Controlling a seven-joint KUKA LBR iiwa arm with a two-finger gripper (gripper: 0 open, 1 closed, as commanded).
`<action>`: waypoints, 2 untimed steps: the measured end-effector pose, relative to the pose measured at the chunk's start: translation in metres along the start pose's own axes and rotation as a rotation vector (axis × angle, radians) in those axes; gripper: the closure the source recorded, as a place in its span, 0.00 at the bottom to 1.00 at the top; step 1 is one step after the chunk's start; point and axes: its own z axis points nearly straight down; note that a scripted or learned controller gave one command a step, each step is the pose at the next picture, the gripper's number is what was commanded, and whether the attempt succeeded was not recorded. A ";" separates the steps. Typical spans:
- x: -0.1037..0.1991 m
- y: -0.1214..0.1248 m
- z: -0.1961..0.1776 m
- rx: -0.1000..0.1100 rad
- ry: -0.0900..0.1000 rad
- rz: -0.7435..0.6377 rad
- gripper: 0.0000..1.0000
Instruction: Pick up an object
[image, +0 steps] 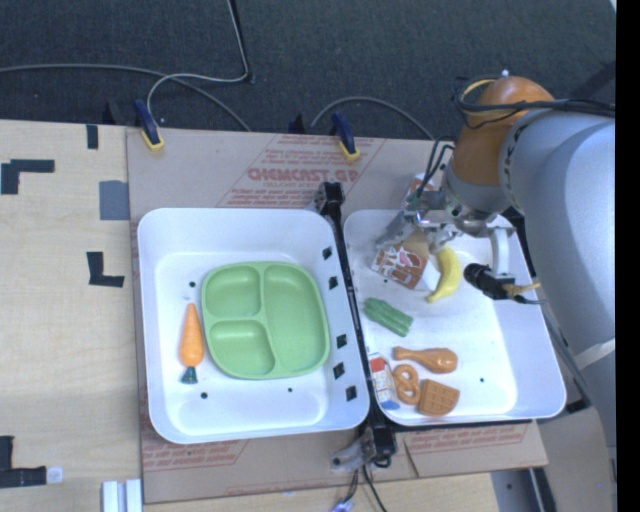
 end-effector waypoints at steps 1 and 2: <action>0.004 -0.005 -0.001 -0.009 0.000 0.002 0.00; 0.037 -0.007 0.015 0.017 -0.001 0.002 0.00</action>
